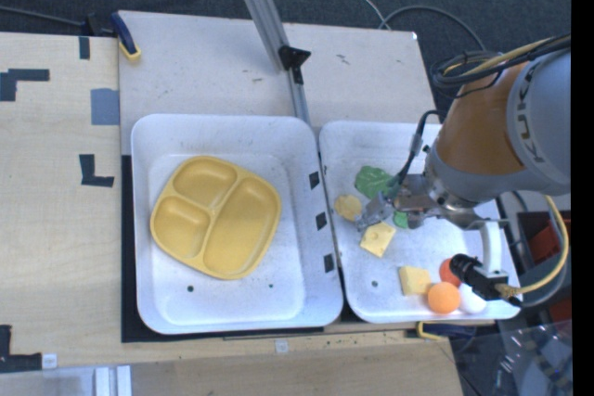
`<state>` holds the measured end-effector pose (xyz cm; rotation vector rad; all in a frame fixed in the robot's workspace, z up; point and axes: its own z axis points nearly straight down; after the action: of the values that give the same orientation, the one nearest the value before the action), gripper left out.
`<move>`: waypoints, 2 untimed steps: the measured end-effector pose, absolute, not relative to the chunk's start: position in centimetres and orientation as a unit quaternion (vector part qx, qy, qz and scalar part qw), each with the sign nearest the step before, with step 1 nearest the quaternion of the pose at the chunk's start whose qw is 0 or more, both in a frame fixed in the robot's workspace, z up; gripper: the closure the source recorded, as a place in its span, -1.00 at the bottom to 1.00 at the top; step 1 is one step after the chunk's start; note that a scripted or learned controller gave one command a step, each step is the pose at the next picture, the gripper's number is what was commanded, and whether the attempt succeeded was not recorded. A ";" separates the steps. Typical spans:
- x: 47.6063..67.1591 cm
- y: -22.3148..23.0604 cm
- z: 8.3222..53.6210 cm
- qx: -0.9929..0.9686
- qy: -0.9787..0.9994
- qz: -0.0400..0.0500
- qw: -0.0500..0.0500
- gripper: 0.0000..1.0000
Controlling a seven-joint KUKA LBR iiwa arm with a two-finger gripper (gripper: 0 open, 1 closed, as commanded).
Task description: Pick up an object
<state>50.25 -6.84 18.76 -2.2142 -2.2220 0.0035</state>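
Gripper (379, 216) is down in the right bin (371, 297), just above the yellow cheese wedge (377, 240) – can't tell if it's spread or closed, nothing visibly held. Green leafy piece (373, 180) sits just behind the wedge, a small yellow lump (348, 207) to its left, a second cheese block (414, 279) and an orange ball (444, 296) nearer the bin's front corner. Best bet, I'd say – drop straight onto the wedge, keep clear of the green piece, close fully before lifting

robot lab, bench (56, 153), twin white bins (148, 144)
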 end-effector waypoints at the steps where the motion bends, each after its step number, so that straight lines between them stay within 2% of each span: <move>1: 53.3 -11.8 13.5 -0.708 -0.706 0.003 0.001 -1.00; 2: 49.5 -8.3 19.1 -0.706 -0.708 -0.001 0.001 -1.00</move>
<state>49.54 -8.33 19.11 -2.2167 -2.2241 -0.0025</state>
